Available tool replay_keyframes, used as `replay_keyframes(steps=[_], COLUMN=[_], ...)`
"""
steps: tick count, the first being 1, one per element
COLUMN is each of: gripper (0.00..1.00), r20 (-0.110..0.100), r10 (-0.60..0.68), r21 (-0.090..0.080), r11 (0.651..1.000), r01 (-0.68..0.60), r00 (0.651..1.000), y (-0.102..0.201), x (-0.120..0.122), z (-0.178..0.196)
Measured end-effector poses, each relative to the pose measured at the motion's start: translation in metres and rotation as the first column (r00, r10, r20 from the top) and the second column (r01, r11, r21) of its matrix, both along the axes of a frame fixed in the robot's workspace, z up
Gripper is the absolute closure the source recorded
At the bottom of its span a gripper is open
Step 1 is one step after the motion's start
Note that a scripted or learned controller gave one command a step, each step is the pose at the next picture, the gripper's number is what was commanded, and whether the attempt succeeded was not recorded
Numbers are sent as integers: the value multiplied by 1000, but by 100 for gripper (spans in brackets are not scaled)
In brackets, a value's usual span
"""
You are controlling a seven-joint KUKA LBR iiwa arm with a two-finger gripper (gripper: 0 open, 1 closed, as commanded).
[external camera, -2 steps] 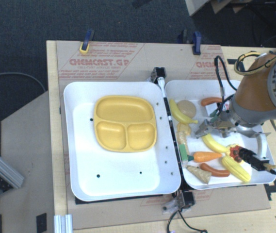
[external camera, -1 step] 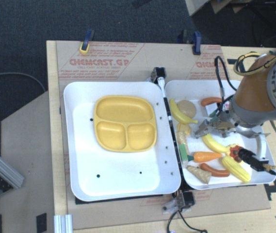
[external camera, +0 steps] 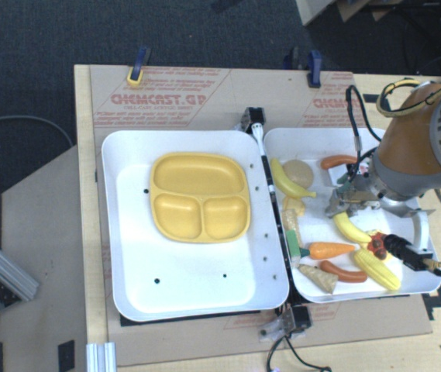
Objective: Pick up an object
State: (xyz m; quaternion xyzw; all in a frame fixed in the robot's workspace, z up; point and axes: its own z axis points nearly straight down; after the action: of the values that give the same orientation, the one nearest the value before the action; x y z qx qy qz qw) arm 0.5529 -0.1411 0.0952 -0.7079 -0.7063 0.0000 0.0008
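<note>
The right bin (external camera: 313,141) holds toy food: a yellow banana (external camera: 284,180), a beige round piece (external camera: 300,173), a red sausage (external camera: 337,161), an orange carrot (external camera: 332,249), another red sausage (external camera: 343,271), a corn cob (external camera: 377,269) and a yellow banana (external camera: 351,228). My gripper (external camera: 347,201) hangs low in this bin, just above the second banana, with the grey and orange arm (external camera: 414,142) coming in from the right. The arm's body hides how the fingers stand.
The left bin (external camera: 127,231) carries a yellow three-compartment plate (external camera: 201,196). A beige wedge (external camera: 318,277) and a pale stick with a green end (external camera: 291,231) lie along the right bin's left side. Black cables (external camera: 356,115) run beside the arm.
</note>
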Motion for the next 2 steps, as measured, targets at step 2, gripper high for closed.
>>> replay_keyframes(steps=[2], gripper=[100], r20=[10], r10=[4], r21=[-4], r11=[1000], r01=[-4], r00=[1000], y=[11], x=[14], z=[113])
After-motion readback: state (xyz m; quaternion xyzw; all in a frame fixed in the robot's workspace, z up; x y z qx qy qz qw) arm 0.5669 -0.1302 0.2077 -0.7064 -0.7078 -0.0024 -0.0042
